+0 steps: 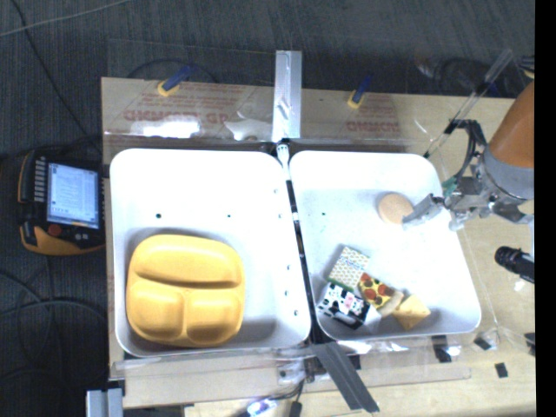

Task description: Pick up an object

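The right bin (347,185) holds a round tan cookie-like piece (395,207) near its upper right. A patterned green-and-white packet (349,267), a black-and-white packet (340,305), a small pizza-printed piece (373,288) and a yellow wedge (412,312) lie clustered at the bin's front. My gripper (441,209) hangs at the right rim of that bin, just right of the tan piece, with nothing visible between its fingers. A large yellow molded bread-like block (184,287) fills the front of the left bin (191,181).
A metal divider post (287,94) stands behind the seam between the bins. A yellow-cased pendant with a screen (62,200) lies left of the bench. Cables trail near the arm on the right.
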`<move>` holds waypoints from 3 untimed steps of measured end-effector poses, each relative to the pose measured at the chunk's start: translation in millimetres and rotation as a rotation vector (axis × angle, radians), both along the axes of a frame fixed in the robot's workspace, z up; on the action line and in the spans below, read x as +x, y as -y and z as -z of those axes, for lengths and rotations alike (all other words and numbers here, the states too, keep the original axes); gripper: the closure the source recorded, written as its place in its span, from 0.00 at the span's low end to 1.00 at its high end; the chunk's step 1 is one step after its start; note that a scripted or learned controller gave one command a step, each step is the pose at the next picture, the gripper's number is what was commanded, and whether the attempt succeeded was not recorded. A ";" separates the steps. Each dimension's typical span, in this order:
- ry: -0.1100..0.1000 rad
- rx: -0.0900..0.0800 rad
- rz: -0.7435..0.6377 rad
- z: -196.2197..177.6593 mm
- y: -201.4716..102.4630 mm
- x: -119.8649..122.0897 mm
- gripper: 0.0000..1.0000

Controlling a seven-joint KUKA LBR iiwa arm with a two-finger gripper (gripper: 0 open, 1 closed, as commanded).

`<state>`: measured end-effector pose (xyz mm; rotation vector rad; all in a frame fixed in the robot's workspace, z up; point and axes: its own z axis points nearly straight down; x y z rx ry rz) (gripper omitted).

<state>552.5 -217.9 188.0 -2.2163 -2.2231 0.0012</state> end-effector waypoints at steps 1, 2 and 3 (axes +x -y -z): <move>-0.001 -0.006 0.540 8.9 5.5 37.2 0.00; 0.002 0.001 0.629 92.6 -20.5 61.1 0.00; -0.004 -0.004 0.628 85.5 -19.8 59.3 1.00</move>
